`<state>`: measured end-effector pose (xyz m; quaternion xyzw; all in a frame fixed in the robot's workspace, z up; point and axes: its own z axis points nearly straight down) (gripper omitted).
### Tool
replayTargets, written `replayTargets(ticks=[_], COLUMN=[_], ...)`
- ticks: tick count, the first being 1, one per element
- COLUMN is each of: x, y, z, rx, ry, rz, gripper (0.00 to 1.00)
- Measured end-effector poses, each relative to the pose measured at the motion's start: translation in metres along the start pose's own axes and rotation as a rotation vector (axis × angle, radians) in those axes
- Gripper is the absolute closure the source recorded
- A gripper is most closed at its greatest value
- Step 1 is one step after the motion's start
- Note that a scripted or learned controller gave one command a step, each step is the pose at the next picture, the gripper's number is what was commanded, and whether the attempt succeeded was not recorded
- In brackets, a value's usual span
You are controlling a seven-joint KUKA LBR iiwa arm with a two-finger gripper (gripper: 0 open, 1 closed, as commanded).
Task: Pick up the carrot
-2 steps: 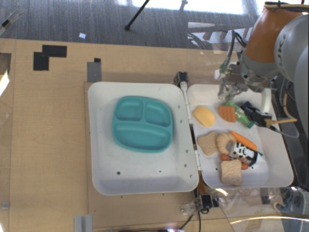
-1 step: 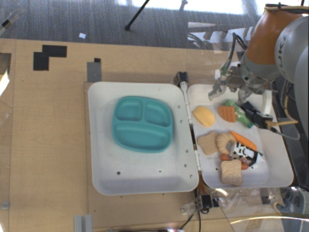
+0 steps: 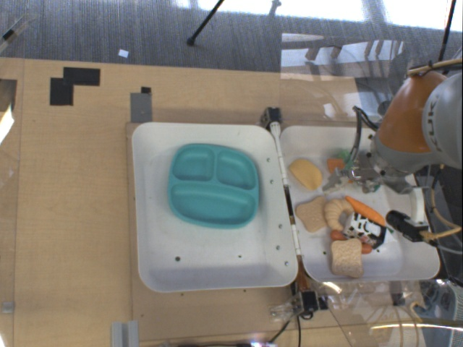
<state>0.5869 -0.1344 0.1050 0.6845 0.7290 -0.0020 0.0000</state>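
The carrot [image 3: 365,210], a slim orange piece, lies slantwise in the middle of the right bin [image 3: 423,266], between a beige roll [image 3: 337,212] and a black-and-white toy [image 3: 365,228]. My gripper [image 3: 346,176] hangs low over the same bin, just above and left of the carrot's upper end, and nothing shows in its grasp. A small orange and green piece [image 3: 336,163] sits right beside the gripper, toward the bin's back.
A teal divided plate [image 3: 214,185] lies in the left bin [image 3: 217,273]. The right bin also holds a yellow piece [image 3: 305,173], a tan slice [image 3: 311,214], a bread chunk [image 3: 346,257] and small red bits [image 3: 338,235]. The arm [image 3: 412,129] covers the bin's right back corner.
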Motion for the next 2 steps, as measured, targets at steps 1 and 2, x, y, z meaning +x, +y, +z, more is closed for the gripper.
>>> replayTargets(ticks=[1,2], x=[-0.037,-0.036], y=[-0.040,-0.036], z=[0.017,0.004], rx=[-0.013,-0.024], ry=[-0.001,-0.002], rz=[-0.067,-0.068], gripper=[0.00,1.00])
